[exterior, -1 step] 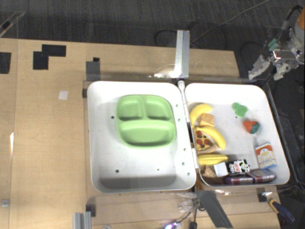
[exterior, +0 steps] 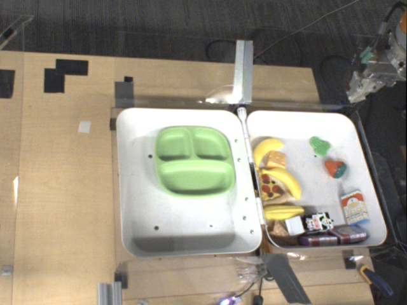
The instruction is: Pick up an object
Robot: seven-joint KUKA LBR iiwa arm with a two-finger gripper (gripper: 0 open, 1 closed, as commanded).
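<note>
Pale wooden bench [exterior: 57, 189] over dark carpet, two white bins on top. Gripper [exterior: 365, 84] up beyond the right bin [exterior: 299, 129], well off its far right corner. Hard to tell how the hand is set. Likely trouble: crowded toys along the bin's left wall, glossy curved bananas [exterior: 270, 154] slipping. Safer: green piece [exterior: 320, 146], red strawberry [exterior: 335, 168], lying apart.

We are looking down on a pale wooden worktop [exterior: 57, 189] with black square markings [exterior: 65, 73] near its far left corner. Beyond the worktop, dark grey carpet [exterior: 159, 8] is running along the floor, and thin cables [exterior: 299, 27] are trailing across it toward the right.
</note>
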